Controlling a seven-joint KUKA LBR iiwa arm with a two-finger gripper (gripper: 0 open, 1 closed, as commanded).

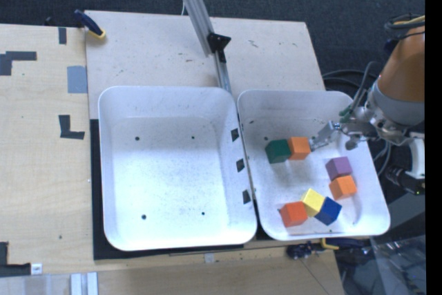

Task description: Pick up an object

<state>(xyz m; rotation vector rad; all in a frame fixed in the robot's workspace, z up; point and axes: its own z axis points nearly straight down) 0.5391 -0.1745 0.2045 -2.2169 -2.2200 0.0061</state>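
Gripper [324, 138] small, blurred against white bin wall; cannot tell its state. Arm [400, 79] cut off at right edge. Metal pole [197, 7] slants over bench, ending above seam between bins. Right bin [290, 101] holds blocks: green block [277, 150] touching orange block [300, 147] just beside gripper; purple block [338, 166] above another orange block [343, 186]; red block [293, 213], yellow block [313, 202], blue block [329, 211] clustered near front. Left bin [114, 103] alongside.

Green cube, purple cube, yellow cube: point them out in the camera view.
green cube [277, 150]: camera view, middle of its top face.
purple cube [338, 166]: camera view, middle of its top face.
yellow cube [313, 201]: camera view, middle of its top face.
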